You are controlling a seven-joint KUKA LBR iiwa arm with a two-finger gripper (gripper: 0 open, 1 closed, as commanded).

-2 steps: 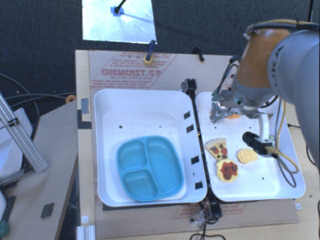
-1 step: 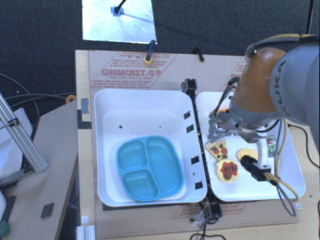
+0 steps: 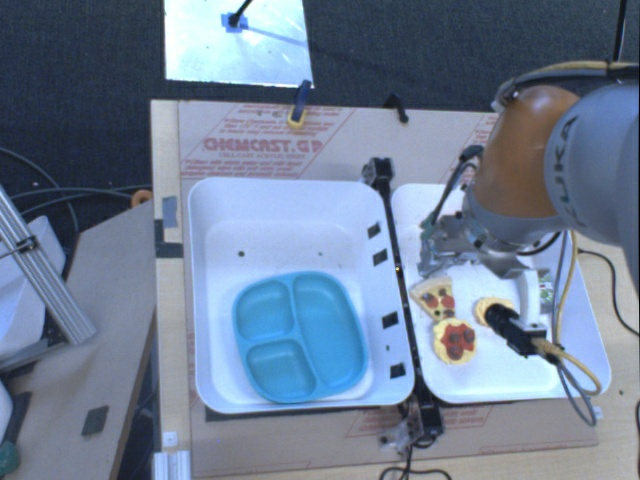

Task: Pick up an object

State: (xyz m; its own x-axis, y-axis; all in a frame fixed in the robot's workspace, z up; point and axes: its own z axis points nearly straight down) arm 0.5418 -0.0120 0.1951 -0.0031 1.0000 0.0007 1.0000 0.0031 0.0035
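Gleaming blue plastic divided tray [image 3: 298, 336], flat pizza wedge [image 3: 434, 297]

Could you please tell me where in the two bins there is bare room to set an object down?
The left bin has a bare floor between its back wall and the blue divided plate. The right bin is crowded: the pizza slice, the round pizza toy and the gripper fill its middle, leaving just a strip along the front rim.

Single fixed camera, mounted above the table [image 3: 250, 133], looking down at a slant. Left bin [image 3: 290, 203] and right bin [image 3: 580, 368] both fully in frame, mid-distance. Arm [image 3: 560, 158] enters from the right edge, close to the lens. Dark floor along the top.
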